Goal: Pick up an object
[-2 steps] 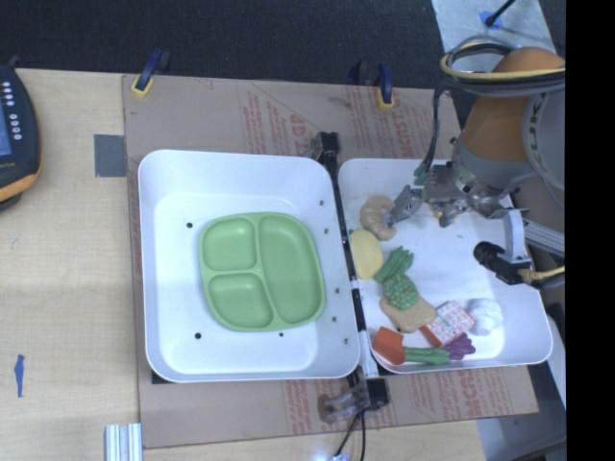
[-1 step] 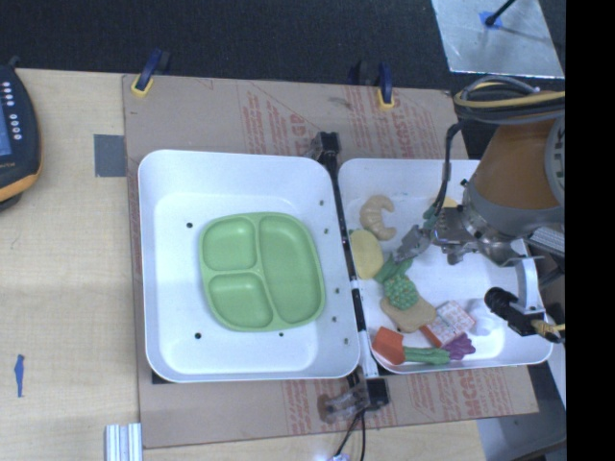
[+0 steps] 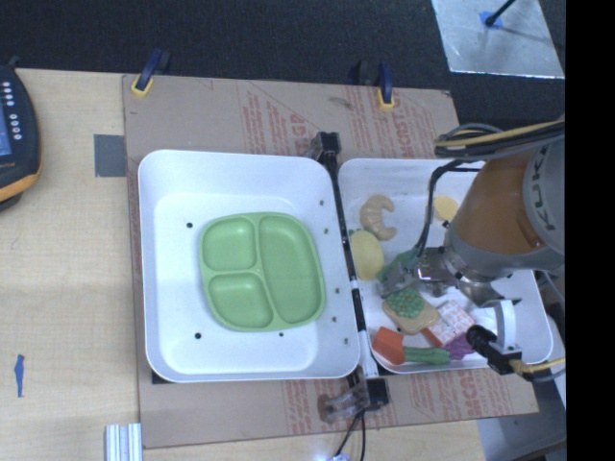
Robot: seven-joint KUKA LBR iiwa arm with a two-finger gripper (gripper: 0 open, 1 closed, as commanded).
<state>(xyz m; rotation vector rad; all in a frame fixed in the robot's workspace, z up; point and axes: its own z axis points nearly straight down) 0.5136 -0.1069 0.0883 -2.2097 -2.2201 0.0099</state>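
Note:
The right bin (image 3: 357, 182) holds several toy foods. A tan croissant (image 3: 378, 216) lies near its back left, with a yellow lemon (image 3: 366, 253) just in front of it. A dark green piece (image 3: 394, 271) sits beside the lemon. In front of that piece lies a cookie with a green top (image 3: 408, 306). A carrot (image 3: 391, 344) with a green stem, a pink and white packet (image 3: 449, 323) and a purple piece (image 3: 462, 347) lie by the front wall. A small yellow piece (image 3: 445, 207) shows at the back. My gripper (image 3: 424, 271) hangs low over the bin's middle, right beside the dark green piece.
The left bin (image 3: 163, 257) carries a green divided plate (image 3: 260, 271). The arm's grey body and orange band (image 3: 500, 209) cover the right bin's right half. A black clamp (image 3: 328, 145) sits where the bins meet, and a pendant (image 3: 14, 133) lies at the bench's far left.

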